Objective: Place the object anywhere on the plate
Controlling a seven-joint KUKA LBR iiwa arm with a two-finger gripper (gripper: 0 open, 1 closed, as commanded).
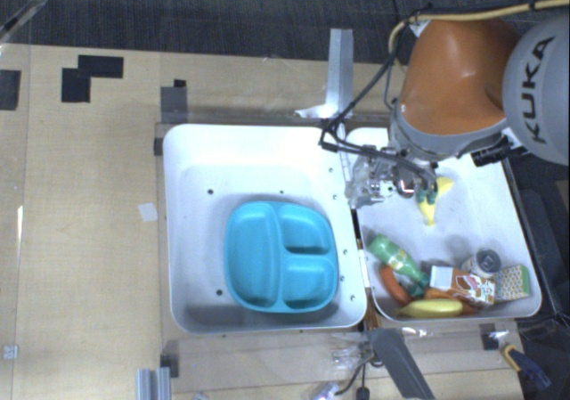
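A blue divided plate (281, 256) lies in the left white bin (191, 211), toward its front right. The arm's orange band and grey wrist hang over the back of the right bin (517, 211). The gripper (398, 183) sits low under the wrist, near the wall between the two bins. A small yellow and green object (431, 200) shows just right of the gripper. Whether it is held or resting on the bin floor is not clear. The wrist hides the grip itself.
Along the front of the right bin lie a green bottle (393, 255), an orange carrot-like piece (390, 281), a yellow banana (431, 307), a red and white carton (472, 287), a grey can (487, 260) and a checked packet (513, 281). A metal post (340, 69) stands behind the bins.
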